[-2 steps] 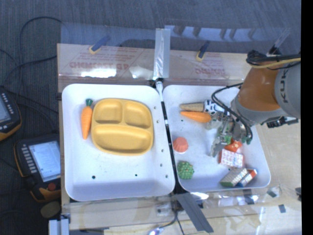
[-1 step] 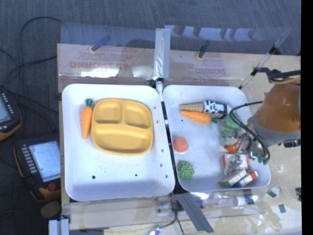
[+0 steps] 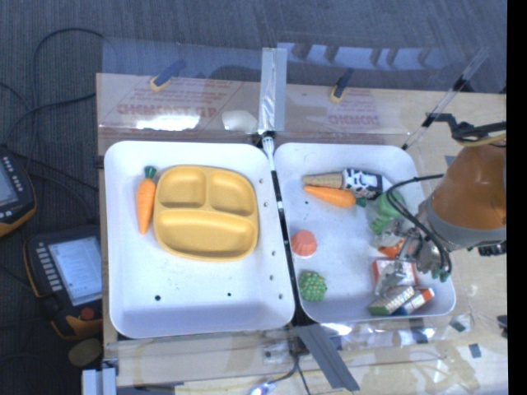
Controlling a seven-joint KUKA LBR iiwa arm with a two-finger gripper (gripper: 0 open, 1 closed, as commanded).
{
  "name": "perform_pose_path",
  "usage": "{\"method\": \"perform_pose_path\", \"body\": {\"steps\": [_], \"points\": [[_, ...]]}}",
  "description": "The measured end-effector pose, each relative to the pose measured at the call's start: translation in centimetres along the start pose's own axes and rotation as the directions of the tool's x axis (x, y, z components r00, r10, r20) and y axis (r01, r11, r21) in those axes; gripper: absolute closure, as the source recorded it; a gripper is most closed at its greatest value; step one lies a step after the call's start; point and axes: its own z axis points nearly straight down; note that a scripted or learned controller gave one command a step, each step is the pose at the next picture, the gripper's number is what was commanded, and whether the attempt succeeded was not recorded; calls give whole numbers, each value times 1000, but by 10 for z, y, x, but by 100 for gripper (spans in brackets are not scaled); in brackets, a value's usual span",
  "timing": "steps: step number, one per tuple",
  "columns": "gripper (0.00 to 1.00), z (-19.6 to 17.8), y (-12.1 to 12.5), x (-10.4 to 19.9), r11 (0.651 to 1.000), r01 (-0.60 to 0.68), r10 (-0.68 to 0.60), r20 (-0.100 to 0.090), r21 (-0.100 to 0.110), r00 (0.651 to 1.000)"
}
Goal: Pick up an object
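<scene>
A heap of small objects (image 3: 397,282) lies in the right bin (image 3: 329,315), along its right wall, with the claw (image 3: 412,262) low over it; whether the claw is open or closed, I cannot tell. Best to settle on one piece standing clear of its neighbours, close squarely, then lift straight up.

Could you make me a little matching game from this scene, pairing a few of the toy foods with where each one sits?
Things:
1. yellow divided plate
2. carrot with green top
3. green bumpy ball
4. round orange piece

Places:
A. left bin, against the plate's left side
B. right bin, near its front-left corner
C. middle of the left bin
D. right bin, by its left wall, just behind the green ball

Pairs: 1-C, 2-A, 3-B, 4-D
</scene>
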Motion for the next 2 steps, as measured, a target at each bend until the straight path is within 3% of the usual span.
{"method": "perform_pose_path", "body": {"steps": [1,2], "points": [[0,0,-4,2,999,-52,52,1,-2,999],[0,3,-6,-10,999,-38,38,-20,-1,999]]}}
